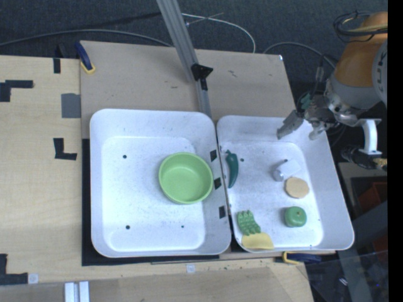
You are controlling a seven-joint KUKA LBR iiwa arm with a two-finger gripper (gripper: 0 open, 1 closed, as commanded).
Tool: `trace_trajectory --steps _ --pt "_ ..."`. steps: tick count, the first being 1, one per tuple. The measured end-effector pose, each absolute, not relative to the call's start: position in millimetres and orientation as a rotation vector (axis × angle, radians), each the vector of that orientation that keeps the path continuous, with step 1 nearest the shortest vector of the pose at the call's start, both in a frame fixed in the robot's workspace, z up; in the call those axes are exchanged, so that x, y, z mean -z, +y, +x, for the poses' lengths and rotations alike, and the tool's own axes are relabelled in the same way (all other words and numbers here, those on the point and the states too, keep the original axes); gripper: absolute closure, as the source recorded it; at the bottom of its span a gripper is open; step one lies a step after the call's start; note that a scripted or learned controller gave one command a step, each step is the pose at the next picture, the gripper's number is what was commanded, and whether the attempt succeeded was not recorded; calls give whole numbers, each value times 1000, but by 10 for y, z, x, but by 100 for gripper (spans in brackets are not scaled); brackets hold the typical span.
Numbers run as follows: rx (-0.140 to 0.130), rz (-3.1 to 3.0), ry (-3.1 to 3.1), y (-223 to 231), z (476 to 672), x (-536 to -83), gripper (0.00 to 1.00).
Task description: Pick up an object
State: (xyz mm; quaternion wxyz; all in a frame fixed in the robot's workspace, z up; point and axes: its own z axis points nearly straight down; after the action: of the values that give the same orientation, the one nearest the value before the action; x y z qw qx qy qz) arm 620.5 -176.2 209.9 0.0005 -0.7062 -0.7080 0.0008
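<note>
Gripper point(293, 127) apparently above right bin point(334, 187).

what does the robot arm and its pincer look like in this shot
The arm is bulky and rounded, with an orange band above a light grey wrist section. Darker metal fittings and thin cables cluster where the wrist narrows. The pincer is small, grey and metallic, ending in slim fingers. A white bracket-like part sits beside the wrist.
</note>
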Motion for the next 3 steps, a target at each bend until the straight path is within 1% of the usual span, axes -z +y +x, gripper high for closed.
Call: trace_trajectory --steps 1,2,3 --pt "-3 -2218 -2224 -1762 6204 -2099 0" --pt "-8 -2218 -2219 -1820 6112 -1554 0" --pt "-8 -2218 -2219 -1917 6100 -997 0"
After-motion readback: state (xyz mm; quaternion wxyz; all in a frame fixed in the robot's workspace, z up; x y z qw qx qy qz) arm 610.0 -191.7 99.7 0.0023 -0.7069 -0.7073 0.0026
